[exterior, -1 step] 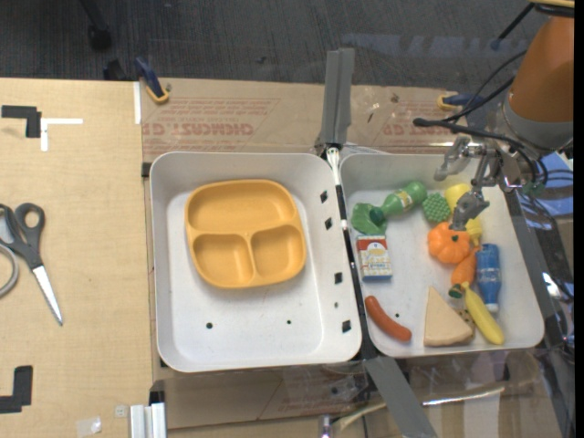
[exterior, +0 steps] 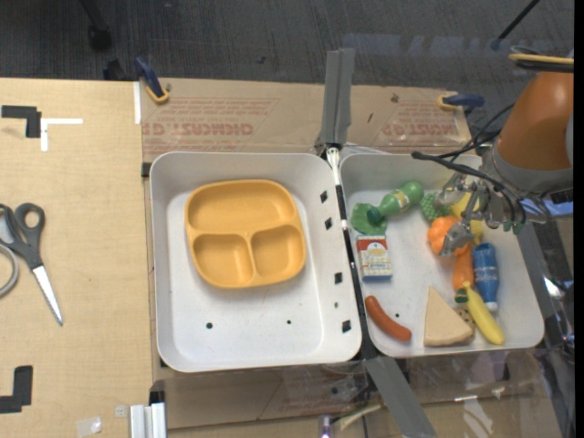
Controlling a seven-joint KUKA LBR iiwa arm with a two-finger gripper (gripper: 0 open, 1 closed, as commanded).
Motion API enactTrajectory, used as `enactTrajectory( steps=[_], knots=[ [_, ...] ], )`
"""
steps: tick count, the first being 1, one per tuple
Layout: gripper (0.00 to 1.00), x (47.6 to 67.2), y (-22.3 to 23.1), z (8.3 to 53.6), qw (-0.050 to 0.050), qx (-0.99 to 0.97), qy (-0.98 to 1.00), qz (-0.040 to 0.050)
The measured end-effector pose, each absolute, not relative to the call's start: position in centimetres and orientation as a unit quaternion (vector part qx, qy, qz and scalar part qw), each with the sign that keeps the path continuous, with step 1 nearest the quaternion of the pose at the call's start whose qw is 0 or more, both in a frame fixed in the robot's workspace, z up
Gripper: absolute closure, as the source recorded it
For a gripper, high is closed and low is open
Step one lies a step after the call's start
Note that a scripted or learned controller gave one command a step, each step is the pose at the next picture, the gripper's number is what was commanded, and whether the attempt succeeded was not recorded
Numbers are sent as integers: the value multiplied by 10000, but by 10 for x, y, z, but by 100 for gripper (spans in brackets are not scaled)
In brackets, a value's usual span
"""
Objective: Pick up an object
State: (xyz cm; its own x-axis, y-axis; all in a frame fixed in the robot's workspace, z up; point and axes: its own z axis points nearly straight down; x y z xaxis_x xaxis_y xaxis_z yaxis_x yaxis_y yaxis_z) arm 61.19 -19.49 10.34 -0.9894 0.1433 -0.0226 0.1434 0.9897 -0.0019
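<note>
you are looking down on a robotics lab or test cell, not a home. two shallow white bins (exterior: pixel 342 245) sit side by side on a bench lined with flattened cardboard (exterior: pixel 228 117), held at 11 and 1 o'clock by blue clamps (exterior: pixel 151 78). at 9 o'clock a plywood board (exterior: pixel 73 245) carries black tape marks (exterior: pixel 23 119) and a pair of scissors (exterior: pixel 35 254). the right bin holds toy food (exterior: pixel 438 272), the left a yellow divided plate (exterior: pixel 245 233). at 3 o'clock you see the grey and orange arm (exterior: pixel 543 121) with loose cables (exterior: pixel 461 158). dark office carpet (exterior: pixel 237 16) runs along 12 o'clock.
</note>
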Motion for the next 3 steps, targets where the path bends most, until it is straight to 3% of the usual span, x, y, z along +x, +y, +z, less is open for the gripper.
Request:
enactTrajectory(
  steps=[1, 2, 3],
  knots=[
    [0, 600, -171, 104, 145, 976, 9951, -27],
    [0, 587, -149, 93, 14, 1498, 9887, 0],
    [100, 589, -149, 103, 34, 1482, 9890, -8]
  ],
)
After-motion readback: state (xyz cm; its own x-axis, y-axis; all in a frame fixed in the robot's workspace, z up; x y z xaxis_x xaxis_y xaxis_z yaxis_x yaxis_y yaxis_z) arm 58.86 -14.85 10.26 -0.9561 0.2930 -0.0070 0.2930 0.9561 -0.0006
